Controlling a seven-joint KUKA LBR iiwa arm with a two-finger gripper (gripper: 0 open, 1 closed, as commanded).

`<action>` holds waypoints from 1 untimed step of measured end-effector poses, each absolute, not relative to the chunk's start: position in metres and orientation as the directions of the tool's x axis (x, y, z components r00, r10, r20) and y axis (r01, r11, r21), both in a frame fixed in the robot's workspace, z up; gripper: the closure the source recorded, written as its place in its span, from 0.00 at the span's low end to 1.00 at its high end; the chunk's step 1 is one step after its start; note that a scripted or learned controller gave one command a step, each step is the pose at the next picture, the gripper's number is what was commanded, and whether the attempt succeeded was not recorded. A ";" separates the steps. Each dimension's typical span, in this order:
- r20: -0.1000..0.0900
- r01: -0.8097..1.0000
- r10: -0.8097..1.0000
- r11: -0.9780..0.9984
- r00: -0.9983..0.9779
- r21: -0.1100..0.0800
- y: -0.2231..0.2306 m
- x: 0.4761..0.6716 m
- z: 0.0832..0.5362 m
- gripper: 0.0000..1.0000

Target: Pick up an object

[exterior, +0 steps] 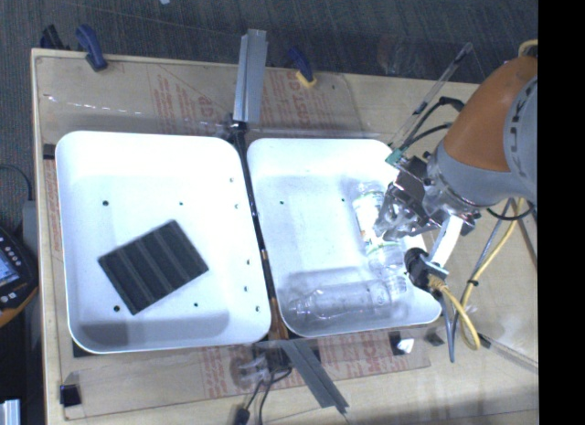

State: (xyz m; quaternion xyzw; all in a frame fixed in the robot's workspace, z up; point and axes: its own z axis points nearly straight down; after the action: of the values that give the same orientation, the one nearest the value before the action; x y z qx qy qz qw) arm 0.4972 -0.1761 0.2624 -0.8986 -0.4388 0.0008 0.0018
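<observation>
Your gripper point(395, 222) is low in the right bin point(302, 163), at a clear plastic bottle point(373, 222). Another clear bottle point(343, 297) lies along the front wall. A black ridged pad point(153, 265) sits in the left bin point(137, 154).

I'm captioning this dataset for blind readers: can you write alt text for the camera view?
A grey robot arm with an orange band reaches from the right, its gripper low over clear plastic bottles in the right white bin. The left white bin holds a flat, ribbed black rectangle. Both bins sit side by side on a bench.
</observation>
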 end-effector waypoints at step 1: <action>-0.003 0.698 0.699 -0.716 0.716 -0.006 -0.171 0.499 0.169 1.00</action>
State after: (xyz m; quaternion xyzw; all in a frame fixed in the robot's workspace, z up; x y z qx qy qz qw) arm 0.4985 -0.1715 0.1686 -0.9262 -0.3771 0.0025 0.0025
